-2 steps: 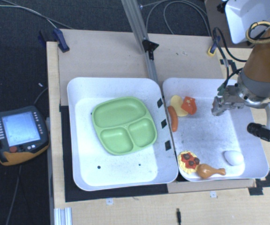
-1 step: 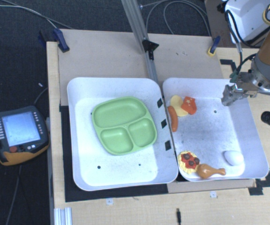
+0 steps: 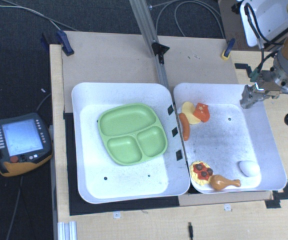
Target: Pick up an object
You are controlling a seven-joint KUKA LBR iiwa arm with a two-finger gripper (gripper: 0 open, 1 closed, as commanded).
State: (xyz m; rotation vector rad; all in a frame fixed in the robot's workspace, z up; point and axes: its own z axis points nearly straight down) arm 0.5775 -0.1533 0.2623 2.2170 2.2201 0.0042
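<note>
The gripper (image 3: 248,98) hangs at the right bin's (image 3: 264,134) upper-right rim — its opening cannot be told — with the white egg (image 3: 248,168) well apart toward six o'clock.

right bin: white egg (image 3: 248,168) front right | chicken drumstick (image 3: 223,182) beside pizza slice (image 3: 201,171)

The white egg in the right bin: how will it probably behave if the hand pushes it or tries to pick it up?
The white egg looks rounded and smooth, so it would probably roll when pushed and could slip out of a two-finger pinch. It lies near the right bin's lower right corner, so the walls might stop it. It seems to be a toy, likely light and stiff.
</note>
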